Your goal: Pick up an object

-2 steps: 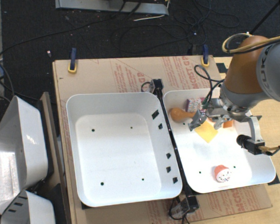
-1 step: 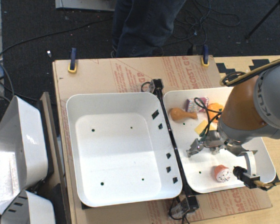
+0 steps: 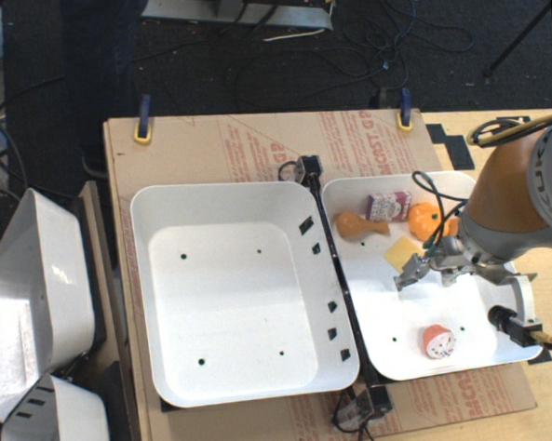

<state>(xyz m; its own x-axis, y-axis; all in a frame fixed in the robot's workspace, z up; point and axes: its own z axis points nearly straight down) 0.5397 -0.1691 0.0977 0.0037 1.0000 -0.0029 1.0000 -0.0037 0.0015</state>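
Note:
The right bin (image 3: 471, 361) holds several small objects. An orange pear-shaped toy (image 3: 358, 224) lies near its back left, with a pink and white packet (image 3: 388, 205) behind it and an orange ball (image 3: 424, 220) to the right. A yellow block (image 3: 400, 251) sits in the middle, and a red and white round object (image 3: 438, 341) lies near the front. My gripper (image 3: 415, 272) hangs low over the bin's middle, just right of and in front of the yellow block. I see nothing held in it.
The left bin (image 3: 159, 297) stands beside the right one, split from it by a black rail (image 3: 333, 267). The grey arm with its orange band (image 3: 508, 201) covers the right bin's far right side. Cardboard (image 3: 225, 143) lies under both bins.

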